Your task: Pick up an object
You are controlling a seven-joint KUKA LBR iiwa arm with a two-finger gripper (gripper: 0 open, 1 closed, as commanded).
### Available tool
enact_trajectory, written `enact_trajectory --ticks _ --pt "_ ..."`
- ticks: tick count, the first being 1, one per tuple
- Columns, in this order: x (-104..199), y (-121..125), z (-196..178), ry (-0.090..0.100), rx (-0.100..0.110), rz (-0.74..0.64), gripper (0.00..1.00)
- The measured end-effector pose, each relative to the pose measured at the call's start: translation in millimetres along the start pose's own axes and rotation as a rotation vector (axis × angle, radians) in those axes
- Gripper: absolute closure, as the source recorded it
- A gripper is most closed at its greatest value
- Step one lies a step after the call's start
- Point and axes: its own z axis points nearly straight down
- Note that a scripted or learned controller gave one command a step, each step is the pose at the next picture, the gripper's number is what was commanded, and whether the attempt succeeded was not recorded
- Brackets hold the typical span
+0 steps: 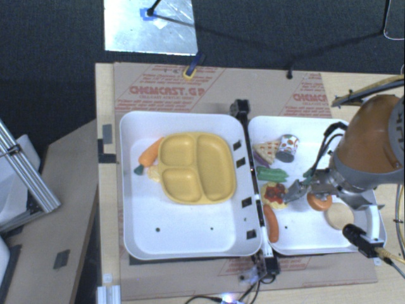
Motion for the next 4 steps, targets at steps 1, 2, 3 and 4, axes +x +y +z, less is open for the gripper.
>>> enact_trajectory --ticks 1,2,3,4 --pt "4 3 62 0.0 0.0 0.0 0.0" --pt "4 6 64 -0.001 -0.009 0.002 0.0" --pt "-1 9 52 -0.014 -0.027 0.005 1.0" --pt "-2 12 -12 -0.003 -0.011 -0.003 1.0"
